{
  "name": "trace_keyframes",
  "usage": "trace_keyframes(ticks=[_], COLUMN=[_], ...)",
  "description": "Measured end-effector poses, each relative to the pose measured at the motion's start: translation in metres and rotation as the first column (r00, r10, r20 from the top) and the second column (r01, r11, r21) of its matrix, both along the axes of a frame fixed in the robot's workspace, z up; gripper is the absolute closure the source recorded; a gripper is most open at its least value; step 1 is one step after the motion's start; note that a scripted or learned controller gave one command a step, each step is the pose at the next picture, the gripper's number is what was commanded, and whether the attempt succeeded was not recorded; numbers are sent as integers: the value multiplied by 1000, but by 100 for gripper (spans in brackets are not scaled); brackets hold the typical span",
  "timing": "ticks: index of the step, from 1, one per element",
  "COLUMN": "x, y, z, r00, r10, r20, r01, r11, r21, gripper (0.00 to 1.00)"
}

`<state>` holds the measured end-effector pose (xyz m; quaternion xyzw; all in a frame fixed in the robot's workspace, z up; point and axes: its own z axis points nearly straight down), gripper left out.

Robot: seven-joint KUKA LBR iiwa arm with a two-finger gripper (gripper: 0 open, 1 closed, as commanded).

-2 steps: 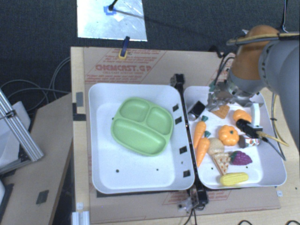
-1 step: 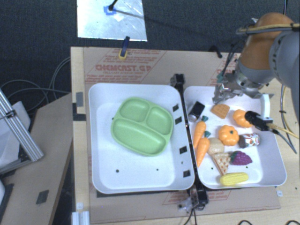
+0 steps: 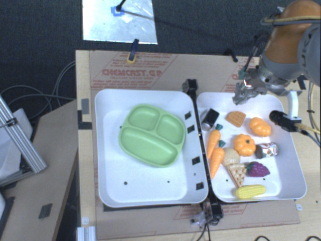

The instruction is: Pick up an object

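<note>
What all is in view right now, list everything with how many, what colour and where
Bins: 2, white, side by side on the bench.
Divided plate: 1, light green, left bin.
Carrots: 2, orange, left side of right bin.
Black block: 1, black, right bin's upper left.
Bread piece: 1, orange-brown, right bin top.
Orange fruit: 1, orange, right bin.
Pumpkin: 1, orange, right bin centre.
Grapes: 1 bunch, purple, right bin.
Corn: 1, yellow, right bin's near edge.
Small can: 1, white and red, right bin.
Gripper: 1, grey, above right bin's far edge.
</note>
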<state>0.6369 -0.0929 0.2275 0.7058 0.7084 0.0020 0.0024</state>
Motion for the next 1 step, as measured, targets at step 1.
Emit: trace_keyframes(ticks=[1], x=[-14], y=[59], z=[7], r00=[1000], r10=[6], r20=[-4], r01=[-6], r11=[1000], r21=[3], gripper=[100])
